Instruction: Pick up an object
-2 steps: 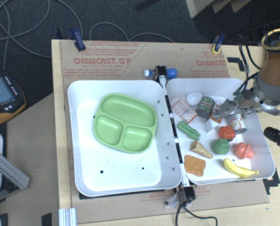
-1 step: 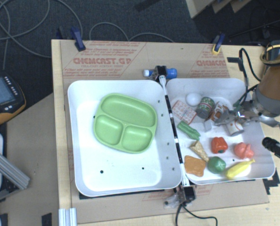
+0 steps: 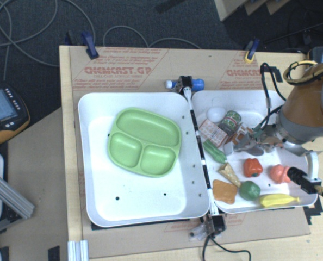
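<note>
My gripper (image 3: 247, 141) reaches in from the right and sits low over the middle of the right bin (image 3: 235, 98), among the toy foods. Just left of it stand a green can (image 3: 230, 121) and a reddish packet (image 3: 212, 132). A white egg (image 3: 216, 114) lies at the back. A red pepper (image 3: 253, 167) sits just in front of the gripper, and a pink-red fruit (image 3: 278, 172) lies right of the pepper. Along the front lie a green ball (image 3: 249, 190), an orange piece (image 3: 224, 191) and a yellow banana (image 3: 279, 200). Nothing visibly hangs from the gripper.
A green vegetable (image 3: 215, 151) and a tan wedge (image 3: 229, 173) lie near the rim between the bins. The left bin (image 3: 145, 208) holds a green divided plate (image 3: 144, 141). The arm's orange band (image 3: 308, 105) and cables overhang the right bin's right side.
</note>
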`<state>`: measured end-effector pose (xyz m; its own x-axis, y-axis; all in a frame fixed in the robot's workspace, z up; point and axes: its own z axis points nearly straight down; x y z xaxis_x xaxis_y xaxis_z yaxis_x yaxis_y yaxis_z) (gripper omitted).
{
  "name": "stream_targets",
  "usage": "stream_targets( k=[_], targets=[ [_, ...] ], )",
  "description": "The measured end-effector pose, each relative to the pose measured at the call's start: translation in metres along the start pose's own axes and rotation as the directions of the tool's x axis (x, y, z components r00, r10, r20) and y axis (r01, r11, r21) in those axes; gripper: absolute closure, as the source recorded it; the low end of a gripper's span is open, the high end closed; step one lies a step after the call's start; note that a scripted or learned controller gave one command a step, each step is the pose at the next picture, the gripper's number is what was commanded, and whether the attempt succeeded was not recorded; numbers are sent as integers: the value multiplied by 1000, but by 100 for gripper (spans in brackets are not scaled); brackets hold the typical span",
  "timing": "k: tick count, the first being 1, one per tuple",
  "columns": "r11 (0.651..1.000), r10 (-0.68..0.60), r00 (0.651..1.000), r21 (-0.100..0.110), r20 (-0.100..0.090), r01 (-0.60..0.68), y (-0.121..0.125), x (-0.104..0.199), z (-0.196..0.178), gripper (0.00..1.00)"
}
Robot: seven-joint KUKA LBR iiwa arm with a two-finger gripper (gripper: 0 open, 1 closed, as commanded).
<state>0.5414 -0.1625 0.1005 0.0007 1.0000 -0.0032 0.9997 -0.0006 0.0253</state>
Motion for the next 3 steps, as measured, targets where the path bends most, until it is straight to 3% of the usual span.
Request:
stream_targets(
  k=[1, 2, 3],
  targets=[
    [1000, 0, 1000, 27, -4, 0, -53, 16, 15, 0],
    [1000, 0, 1000, 23, -3, 0, -52, 16, 4, 100],
    [1000, -3, 1000, 23, -4, 3, -11, 97, -85, 100]
  ],
)
